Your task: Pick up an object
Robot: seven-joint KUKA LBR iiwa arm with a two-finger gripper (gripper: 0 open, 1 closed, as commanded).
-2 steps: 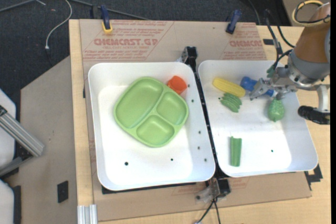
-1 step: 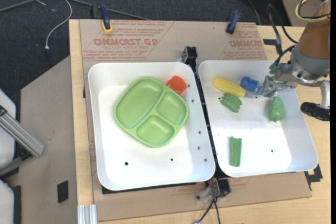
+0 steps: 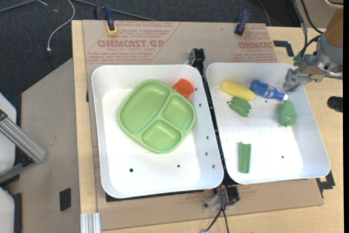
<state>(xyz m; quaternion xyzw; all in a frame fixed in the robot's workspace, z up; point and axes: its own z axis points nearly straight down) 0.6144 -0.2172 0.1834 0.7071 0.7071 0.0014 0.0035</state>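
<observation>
Grey arm (image 3: 330,46) — metallic end effector (image 3: 294,80)

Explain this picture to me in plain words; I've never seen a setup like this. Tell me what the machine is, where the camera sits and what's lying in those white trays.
One camera looks down at a slant on a bench. The left bin holds a green divided plate with a small orange object at its edge. The right bin holds a yellow corn cob, a blue bottle and three green toy vegetables. The machine is a robot arm reaching in from the right; its gripper is at the bottle's cap end. Nothing is visibly held.
</observation>
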